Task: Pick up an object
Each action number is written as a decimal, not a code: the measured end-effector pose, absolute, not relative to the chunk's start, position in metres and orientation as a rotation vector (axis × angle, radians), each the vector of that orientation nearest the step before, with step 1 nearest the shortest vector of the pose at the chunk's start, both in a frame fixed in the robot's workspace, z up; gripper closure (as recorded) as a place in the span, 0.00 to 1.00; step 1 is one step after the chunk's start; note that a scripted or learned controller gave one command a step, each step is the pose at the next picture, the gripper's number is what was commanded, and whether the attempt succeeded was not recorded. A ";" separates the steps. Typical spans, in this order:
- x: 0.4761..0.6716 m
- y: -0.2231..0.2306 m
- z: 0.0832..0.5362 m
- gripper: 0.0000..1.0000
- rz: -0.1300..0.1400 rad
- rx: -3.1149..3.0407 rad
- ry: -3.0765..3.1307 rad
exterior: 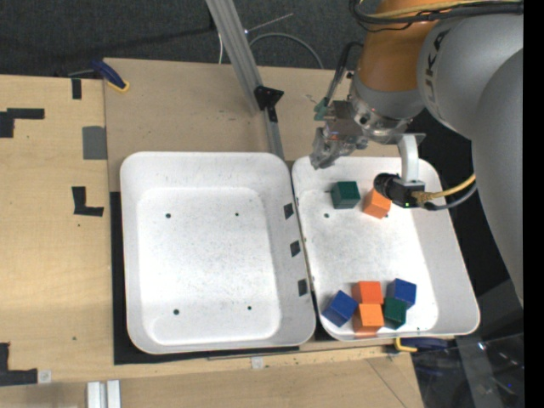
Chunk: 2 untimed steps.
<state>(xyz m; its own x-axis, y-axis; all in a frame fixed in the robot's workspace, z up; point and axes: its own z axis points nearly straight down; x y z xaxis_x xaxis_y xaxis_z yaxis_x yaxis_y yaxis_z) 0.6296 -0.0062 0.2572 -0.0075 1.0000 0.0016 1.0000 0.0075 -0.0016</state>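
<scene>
The grey arm with its orange band reaches in from the right and holds the gripper over the far edge of the right bin, just above the rim near the seam between the two bins. Whether its fingers are spread or pressed together cannot be told at this angle — the fingertips merge into one dark shape, and nothing is seen between them. Close below the gripper, inside the right bin, lies a dark green cube, and just to its right an orange cube, tilted, close against a black fitting that hangs from the wrist on a white bracket. At the near end of the same bin five blocks sit in a tight cluster: a blue cube on the left, an orange block behind a second orange block, a blue cube on the right, and a green cube in front of it — the pieces touch or nearly touch. The left bin sits beside the right one, their rims overlapping at the seam. Both rest on a tan bench marked with black tape pieces. A slanted metal rail crosses the bench behind the bins.
</scene>
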 end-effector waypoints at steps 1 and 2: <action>0.644 0.045 0.237 1.00 0.002 -2.213 -2.227; 0.662 0.101 0.225 1.00 0.001 -2.213 -2.228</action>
